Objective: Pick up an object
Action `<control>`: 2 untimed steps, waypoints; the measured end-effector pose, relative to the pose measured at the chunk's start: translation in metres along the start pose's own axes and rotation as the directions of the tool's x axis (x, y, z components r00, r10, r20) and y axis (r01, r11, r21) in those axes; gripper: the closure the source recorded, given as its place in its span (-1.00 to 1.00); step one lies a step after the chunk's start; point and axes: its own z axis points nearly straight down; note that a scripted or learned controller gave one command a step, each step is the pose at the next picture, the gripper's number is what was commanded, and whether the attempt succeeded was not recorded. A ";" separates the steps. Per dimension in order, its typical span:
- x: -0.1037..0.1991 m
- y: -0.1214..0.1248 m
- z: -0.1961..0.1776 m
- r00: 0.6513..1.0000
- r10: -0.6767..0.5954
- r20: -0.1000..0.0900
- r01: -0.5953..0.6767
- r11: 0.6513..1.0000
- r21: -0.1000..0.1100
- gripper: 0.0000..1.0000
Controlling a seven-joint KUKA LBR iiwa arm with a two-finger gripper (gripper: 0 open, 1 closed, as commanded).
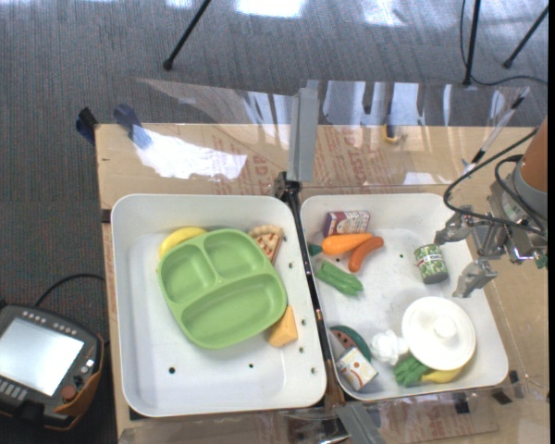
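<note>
Hovering at the right edge of the right bin (496,340), the gripper (470,257) hung with its fingers spread apart and nothing between them, poised just beside a small green can (431,263) that stood upright on the bin floor. That can appeared to be the likeliest target, being the nearest thing and standing apart from its neighbours, which left room for fingers on either side. Elsewhere in the same bin lay an orange carrot (345,243), a green vegetable (340,278), a small carton (346,222) and a white lidded bowl (437,333), crowded closer together. In the left bin (139,359), a green divided plate (222,287) lay over a banana (179,239) and partly over a pizza slice (268,241), making those harder to reach. No object had yet been lifted.
</note>
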 end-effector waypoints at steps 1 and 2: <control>-0.035 0.062 0.112 0.999 -0.050 -0.012 0.050 0.999 -0.006 -1.00; -0.061 0.100 0.124 0.999 -0.048 -0.004 0.048 0.999 0.009 -1.00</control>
